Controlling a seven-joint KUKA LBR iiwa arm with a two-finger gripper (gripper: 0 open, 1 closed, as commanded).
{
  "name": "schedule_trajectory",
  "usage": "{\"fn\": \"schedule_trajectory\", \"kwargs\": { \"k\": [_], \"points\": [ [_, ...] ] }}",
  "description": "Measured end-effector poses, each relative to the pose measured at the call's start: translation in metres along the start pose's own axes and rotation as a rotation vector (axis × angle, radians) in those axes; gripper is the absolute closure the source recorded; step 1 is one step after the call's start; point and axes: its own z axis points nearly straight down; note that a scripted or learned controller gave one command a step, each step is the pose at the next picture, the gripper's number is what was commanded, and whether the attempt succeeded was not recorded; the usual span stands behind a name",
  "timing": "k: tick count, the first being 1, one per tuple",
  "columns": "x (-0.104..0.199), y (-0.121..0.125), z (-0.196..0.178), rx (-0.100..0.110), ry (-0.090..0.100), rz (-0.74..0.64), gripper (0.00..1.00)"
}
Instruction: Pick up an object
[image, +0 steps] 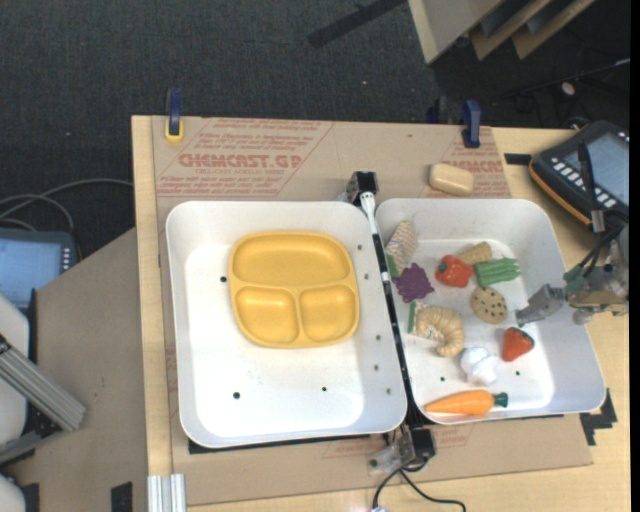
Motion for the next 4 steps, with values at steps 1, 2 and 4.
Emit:
{"fn": "schedule_trajectory", "kwargs": {
  "k": [1,2,4],
  "points": [
    [0.034,0.045,0.117,0.008,0.006,-0.005,0.00],
    [0.059,0.087,0.116,-0.010,-0.006,-0.003,0.00],
    [0.085,0.145,0.108,-0.005,-0.001,-0.003,1.00]
  ]
}}
